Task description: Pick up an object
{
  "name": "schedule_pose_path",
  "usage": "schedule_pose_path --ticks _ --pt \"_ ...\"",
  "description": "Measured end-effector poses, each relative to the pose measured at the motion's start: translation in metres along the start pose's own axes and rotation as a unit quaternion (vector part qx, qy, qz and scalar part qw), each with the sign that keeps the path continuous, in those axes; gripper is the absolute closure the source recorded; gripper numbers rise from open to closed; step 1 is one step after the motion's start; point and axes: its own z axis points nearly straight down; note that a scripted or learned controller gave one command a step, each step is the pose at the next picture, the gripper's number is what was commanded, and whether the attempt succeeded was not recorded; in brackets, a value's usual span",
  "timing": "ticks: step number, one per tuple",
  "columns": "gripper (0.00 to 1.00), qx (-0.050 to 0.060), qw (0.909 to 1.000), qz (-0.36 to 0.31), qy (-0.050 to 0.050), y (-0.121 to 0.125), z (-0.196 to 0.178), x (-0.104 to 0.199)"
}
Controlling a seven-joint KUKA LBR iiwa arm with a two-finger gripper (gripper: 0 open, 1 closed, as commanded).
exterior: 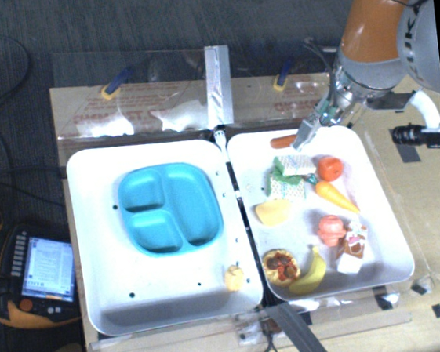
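Observation:
My gripper (304,136) hangs over the far edge of the right bin (380,192), just right of a red sausage-shaped piece (282,142). Below it lie a green and white packet (292,172), a red tomato (330,168), an orange carrot (336,195), a pale yellow piece (272,212), a pink piece (330,229), a small red and white carton (354,247), a banana (311,273) and a small pizza-like disc (281,264). Nothing shows between the fingers.
The left bin (106,287) holds a blue divided plate (168,206) and a small yellow toy (234,277) at its near right corner. A metal divider post (218,85) stands behind the bins. A handheld device (41,272) lies left of the bench.

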Motion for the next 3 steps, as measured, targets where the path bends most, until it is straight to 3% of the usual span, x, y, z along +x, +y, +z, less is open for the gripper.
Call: schedule_pose_path --ticks 1,2,3 --pt "1.0 0.0 0.9927 -0.12 0.0 -0.037 0.039 0.009" --pt "1.0 0.0 0.9925 -0.122 0.002 -0.135 0.096 0.046" --pt "1.0 0.0 0.9997 -0.025 0.001 -0.078 0.044 0.035"
